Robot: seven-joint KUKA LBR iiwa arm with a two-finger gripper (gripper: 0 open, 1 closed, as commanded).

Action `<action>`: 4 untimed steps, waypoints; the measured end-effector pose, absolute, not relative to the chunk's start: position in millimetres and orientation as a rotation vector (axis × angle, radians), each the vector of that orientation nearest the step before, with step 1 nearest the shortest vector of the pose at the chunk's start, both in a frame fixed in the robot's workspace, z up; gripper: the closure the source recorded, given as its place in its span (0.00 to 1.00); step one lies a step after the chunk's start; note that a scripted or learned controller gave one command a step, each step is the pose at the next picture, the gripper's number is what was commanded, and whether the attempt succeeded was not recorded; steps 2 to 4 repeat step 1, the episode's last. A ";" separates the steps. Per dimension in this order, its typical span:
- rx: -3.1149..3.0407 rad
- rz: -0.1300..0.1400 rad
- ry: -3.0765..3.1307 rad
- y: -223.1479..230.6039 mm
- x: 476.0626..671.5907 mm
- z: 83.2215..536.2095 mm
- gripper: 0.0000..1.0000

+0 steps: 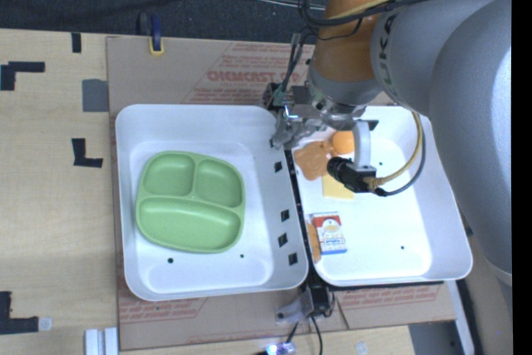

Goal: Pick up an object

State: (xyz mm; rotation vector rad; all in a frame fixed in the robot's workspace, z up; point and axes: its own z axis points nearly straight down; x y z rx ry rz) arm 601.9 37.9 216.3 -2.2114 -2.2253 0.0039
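Item: orange piece point(309, 160), right bin point(416, 258).
Lies just nearside of your gripper point(288, 129) fingers; spread or pressed, cannot tell.

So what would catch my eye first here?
The huge grey arm with its orange band looms in from the right, its pincer at the far end of the wall between the two bins. The bright green divided plate lies alone in the left bin. In the right bin sit some orange pieces and a small red-and-white packet.
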 end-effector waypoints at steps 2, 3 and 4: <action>-2.213 0.005 -2.225 88.5 581.1 207.7 1.00; -2.213 0.005 -2.225 88.5 581.1 207.7 1.00; -2.213 0.005 -2.225 88.5 581.1 207.7 1.00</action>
